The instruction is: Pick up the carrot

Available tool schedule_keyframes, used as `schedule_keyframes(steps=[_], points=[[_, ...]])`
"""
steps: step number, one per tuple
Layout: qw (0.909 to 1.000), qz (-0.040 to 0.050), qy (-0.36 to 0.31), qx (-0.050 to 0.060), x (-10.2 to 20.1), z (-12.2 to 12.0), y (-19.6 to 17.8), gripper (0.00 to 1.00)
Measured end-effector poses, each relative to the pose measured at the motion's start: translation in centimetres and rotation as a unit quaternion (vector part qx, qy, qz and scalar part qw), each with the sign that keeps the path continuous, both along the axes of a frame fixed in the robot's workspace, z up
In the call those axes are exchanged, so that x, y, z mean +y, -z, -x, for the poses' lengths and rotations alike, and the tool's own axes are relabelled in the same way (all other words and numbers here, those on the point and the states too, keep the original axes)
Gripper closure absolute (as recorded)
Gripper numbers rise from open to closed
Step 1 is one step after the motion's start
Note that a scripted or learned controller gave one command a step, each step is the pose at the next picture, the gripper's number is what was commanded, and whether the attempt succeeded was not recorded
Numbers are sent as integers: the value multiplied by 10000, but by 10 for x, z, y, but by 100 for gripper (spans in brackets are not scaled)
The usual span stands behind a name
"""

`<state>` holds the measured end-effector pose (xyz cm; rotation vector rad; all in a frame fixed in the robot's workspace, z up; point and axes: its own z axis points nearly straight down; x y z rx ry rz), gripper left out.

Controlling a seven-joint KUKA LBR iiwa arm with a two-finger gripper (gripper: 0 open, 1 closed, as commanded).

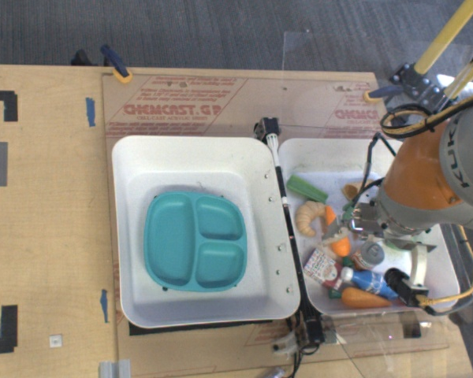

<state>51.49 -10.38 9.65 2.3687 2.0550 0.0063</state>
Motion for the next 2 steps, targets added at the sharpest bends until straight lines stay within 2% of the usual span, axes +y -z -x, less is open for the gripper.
schedule_keyframes(steps=[1,2], points=[[10000,13,22,-23,0,-1,-9,100],[9847,-22,1743,25,56,-31,-91,100]])
